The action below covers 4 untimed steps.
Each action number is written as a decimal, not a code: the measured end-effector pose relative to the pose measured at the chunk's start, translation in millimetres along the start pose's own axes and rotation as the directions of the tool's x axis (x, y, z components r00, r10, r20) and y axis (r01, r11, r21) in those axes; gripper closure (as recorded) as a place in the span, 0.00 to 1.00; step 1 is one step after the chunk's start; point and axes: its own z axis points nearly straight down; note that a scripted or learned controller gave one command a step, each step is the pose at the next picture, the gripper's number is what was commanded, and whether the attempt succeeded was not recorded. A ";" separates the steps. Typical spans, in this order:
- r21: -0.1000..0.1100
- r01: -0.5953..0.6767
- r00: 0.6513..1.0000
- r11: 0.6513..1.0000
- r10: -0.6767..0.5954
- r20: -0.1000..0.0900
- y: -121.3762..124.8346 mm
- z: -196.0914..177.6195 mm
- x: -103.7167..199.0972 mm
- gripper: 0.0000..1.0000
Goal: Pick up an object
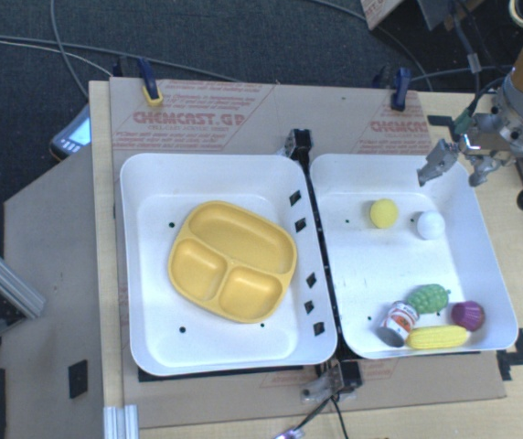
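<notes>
On the left of the counter (197, 108) sits the left bin (143, 273), a shallow white tray holding a yellow divided plate (232, 260) that lies flat near its middle, turned at an angle, with three compartments facing up. Small black clips run down the seam between this tray and its neighbour, and two blue clamps (150, 85) pin the cardboard sheet at the far edge of the counter.

The right bin (353, 273) carries the loose things. Toward its far side a small yellow ball (383, 213) rests alone, and just to its right, apart from it, lies a white ball (429, 225) — pale against the white floor and easy to lose. In the near corner a cluster gathers: a small can with a red-and-white label (399, 321) lying tilted, a green bumpy toy (428, 298) just behind it, a yellow corn cob (438, 337) lying lengthwise along the near wall, and a purple toy (467, 315) at the right end of the group. These four sit close together, some touching.

At the far right the hand (455, 167) hangs over the far right corner of the right bin, above and beyond the white ball, with its two fingers (435, 165) spread apart and nothing between them — well apart from the cluster in the near corner.
</notes>
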 end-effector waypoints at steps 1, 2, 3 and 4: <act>-0.013 0.003 1.000 1.000 -0.003 0.003 2.2 -7.7 0.6 0.00; -0.006 0.003 1.000 1.000 -0.003 0.001 2.9 54.7 5.9 0.00; -0.007 0.003 1.000 1.000 -0.003 0.001 0.8 98.4 11.2 0.00; -0.008 0.002 1.000 1.000 -0.002 0.001 3.3 142.8 5.4 0.00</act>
